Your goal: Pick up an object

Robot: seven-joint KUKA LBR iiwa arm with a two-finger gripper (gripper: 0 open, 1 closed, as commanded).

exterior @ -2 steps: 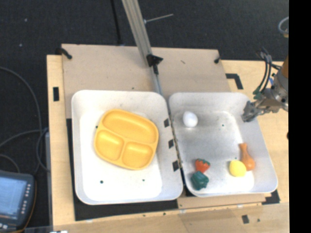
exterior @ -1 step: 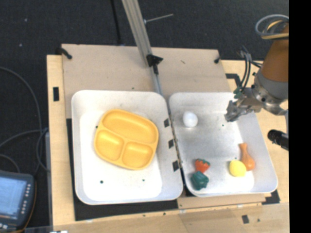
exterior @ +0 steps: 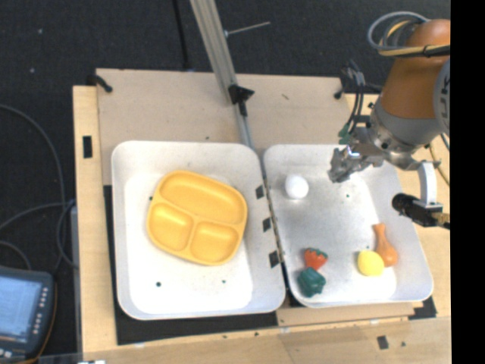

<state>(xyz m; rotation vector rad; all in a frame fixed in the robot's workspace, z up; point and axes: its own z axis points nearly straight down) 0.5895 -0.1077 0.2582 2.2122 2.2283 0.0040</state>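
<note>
I hold the gripper (exterior: pixel 342 165) over the right bin's (exterior: pixel 341 211) far edge, beside the white ball (exterior: pixel 296 186); its fingers seem together, holding nothing. Small toys cluster along the near edge.

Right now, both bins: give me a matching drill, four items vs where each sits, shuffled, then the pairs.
Items:
1. yellow divided plate
2. white ball
3. green toy
4. gripper

Places:
A. right bin, near front edge, just below the red piece
B. above the right bin's far part, right of the ball
C. left bin, middle
D. right bin, far left area

Pairs: 1-C, 2-D, 3-A, 4-B
</note>
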